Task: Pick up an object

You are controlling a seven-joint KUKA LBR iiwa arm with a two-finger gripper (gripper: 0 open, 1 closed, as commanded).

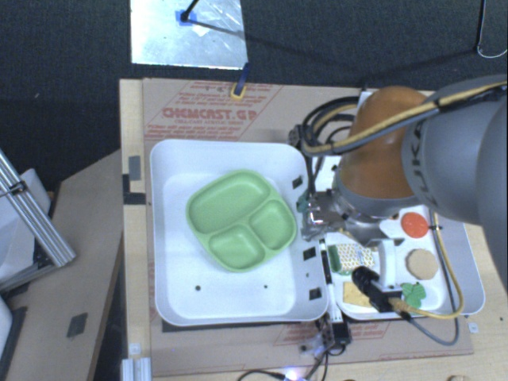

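Observation:
My gripper [316, 216] hangs low over the left edge of the right bin [475, 286], close to the wall between the two bins; the arm's wrist covers most of it. In the right bin lie an orange-red round piece [414, 225], a tan round disc [421, 264], a small green leafy piece [413, 294], a yellow flat piece [355, 294] and a green-and-white patterned piece [350, 255]. The patterned piece lies just below and to the right of the gripper. Nothing shows between the gripper's tips.
The left bin [170, 236] holds a pale green divided plate [241, 219] near its middle. Both bins rest on a cardboard sheet [208, 109]. The bulky grey and orange arm [397, 149] covers the upper part of the right bin.

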